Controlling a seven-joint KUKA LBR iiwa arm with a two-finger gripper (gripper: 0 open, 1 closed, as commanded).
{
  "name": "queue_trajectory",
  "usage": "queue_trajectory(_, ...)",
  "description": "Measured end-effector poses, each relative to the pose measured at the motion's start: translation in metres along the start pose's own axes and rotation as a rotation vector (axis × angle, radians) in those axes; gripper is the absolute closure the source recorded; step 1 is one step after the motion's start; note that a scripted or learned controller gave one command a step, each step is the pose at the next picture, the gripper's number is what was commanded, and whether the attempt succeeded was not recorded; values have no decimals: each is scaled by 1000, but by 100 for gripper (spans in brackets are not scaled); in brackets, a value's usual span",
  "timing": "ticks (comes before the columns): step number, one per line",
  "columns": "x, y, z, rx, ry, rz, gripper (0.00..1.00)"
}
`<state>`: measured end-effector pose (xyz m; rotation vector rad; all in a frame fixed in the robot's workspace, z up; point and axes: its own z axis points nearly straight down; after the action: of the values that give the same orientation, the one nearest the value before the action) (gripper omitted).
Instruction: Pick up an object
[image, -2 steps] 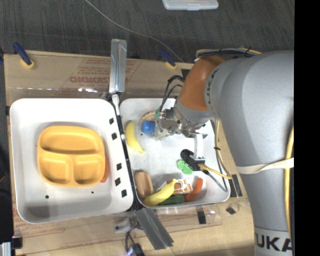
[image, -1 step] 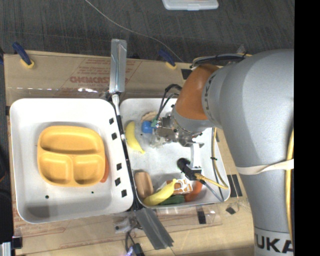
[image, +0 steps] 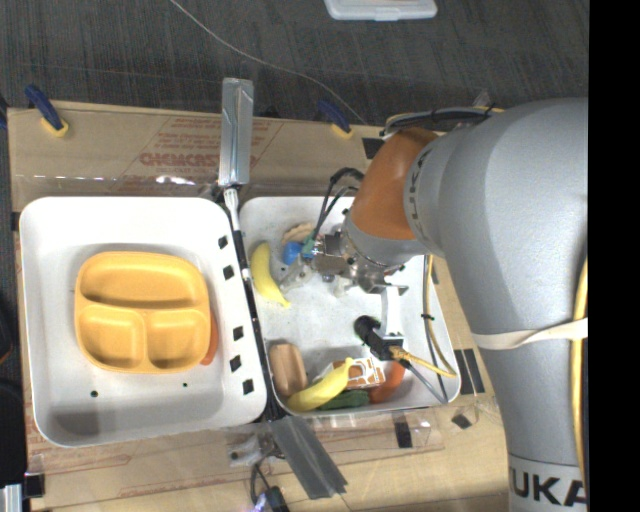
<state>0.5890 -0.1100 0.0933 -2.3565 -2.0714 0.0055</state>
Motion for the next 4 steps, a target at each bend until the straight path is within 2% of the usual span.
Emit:
queue_trajectory(1, -24, 14, -73, -8, 0, 76, 0)
queue_trajectory(2, -48, 42, 2, -3, 1, -16, 0)
queue_trajectory(3, -10, 65, -26, 17, 1, -270, 0)
queue_trajectory(4, -10, 65, -26, 17, 1, -270, 0)
